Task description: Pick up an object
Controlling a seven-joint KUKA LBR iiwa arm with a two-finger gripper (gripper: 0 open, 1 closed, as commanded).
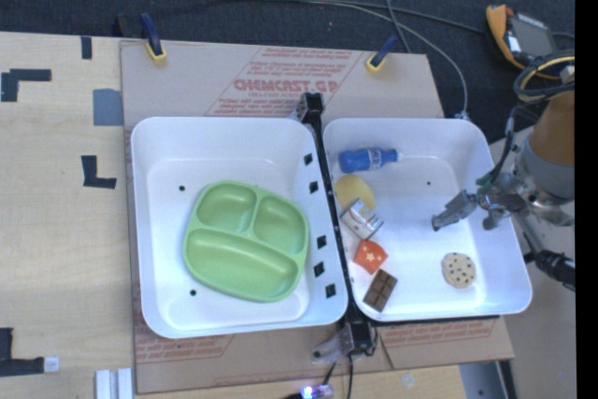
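Presently my gripper (467, 212) hangs over the right bin (425, 134), near its right wall, fingers spread apart and grasping nothing; a cookie (458, 270) lies on the bin floor just below it, untouched; along the bin's left side sit a blue bottle (368, 159), a yellow round piece (354, 192), a silver item (363, 221), an orange block (371, 254) and a brown bar (379, 291); the left bin (159, 145) holds a green divided plate (247, 240).

Glossy white plastic bins (149, 229), matt green plastic tray (246, 240)
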